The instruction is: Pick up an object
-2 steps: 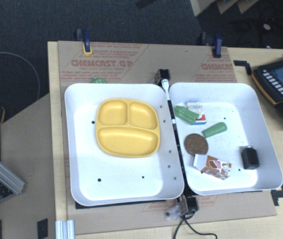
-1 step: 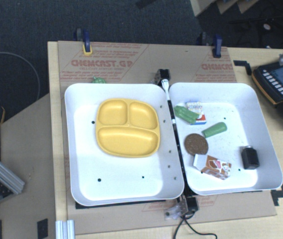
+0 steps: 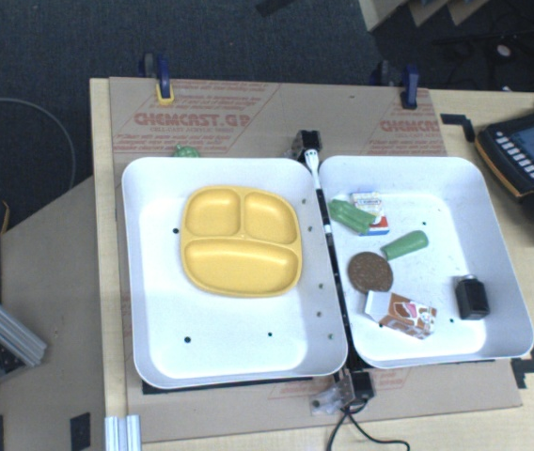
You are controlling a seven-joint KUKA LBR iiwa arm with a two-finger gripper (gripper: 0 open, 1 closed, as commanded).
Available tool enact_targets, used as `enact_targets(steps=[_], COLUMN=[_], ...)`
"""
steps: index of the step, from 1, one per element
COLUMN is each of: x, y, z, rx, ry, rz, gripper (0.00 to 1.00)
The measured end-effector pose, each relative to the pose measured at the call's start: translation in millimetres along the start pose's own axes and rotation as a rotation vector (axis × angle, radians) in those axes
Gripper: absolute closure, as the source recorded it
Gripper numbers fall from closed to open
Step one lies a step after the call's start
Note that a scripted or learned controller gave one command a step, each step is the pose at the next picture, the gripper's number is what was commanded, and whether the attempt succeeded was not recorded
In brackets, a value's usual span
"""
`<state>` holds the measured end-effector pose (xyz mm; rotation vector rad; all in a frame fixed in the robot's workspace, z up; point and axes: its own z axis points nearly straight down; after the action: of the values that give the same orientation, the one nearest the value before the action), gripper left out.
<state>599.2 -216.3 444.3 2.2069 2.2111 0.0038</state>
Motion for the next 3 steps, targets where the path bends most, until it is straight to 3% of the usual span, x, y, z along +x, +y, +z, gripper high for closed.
enact_targets(steps=[1, 2, 3], x=[0.2, -0.1, 0.0], y=[0.0, 0.8, 0.8], z=[0.6, -11.0, -10.4], rx=[0.001, -0.004, -0.003], ry=[0.000, -0.003, -0.003], rz=[0.000, -0.001, -0.001], gripper=[0.00, 1.00, 0.00])
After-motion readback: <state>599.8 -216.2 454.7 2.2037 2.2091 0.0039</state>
